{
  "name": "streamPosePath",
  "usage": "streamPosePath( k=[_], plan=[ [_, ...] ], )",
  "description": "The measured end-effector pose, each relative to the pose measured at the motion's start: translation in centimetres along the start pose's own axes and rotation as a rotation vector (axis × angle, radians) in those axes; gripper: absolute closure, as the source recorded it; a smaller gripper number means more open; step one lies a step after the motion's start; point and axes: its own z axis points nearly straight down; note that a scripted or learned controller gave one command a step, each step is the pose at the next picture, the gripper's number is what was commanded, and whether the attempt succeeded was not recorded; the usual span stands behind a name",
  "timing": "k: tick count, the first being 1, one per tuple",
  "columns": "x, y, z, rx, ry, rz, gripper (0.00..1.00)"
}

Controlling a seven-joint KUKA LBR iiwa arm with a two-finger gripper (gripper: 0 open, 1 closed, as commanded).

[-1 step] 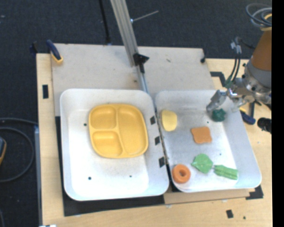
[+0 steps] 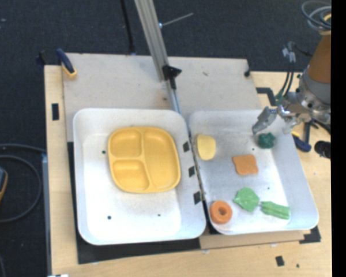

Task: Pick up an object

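Camera view: your gripper [image 2: 275,120] hovers at the right bin's [image 2: 304,183] far edge, fingers apart, the dark green lump [image 2: 267,140] lying just nearside beneath them.

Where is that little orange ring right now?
The orange ring lies in the right-hand bin, at its near left corner by the divider, just left of the green pieces and below the pale yellow piece.
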Motion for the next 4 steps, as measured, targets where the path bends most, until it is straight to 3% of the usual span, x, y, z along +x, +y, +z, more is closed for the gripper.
streamPosePath(
  k=[3,4],
  plan=[
    [0.1,0.9,15.4,0.003,-0.001,0.0,0.0],
    [-0.1,1.1,14.0,-0.005,-0.004,0.001,1.0]
  ],
)
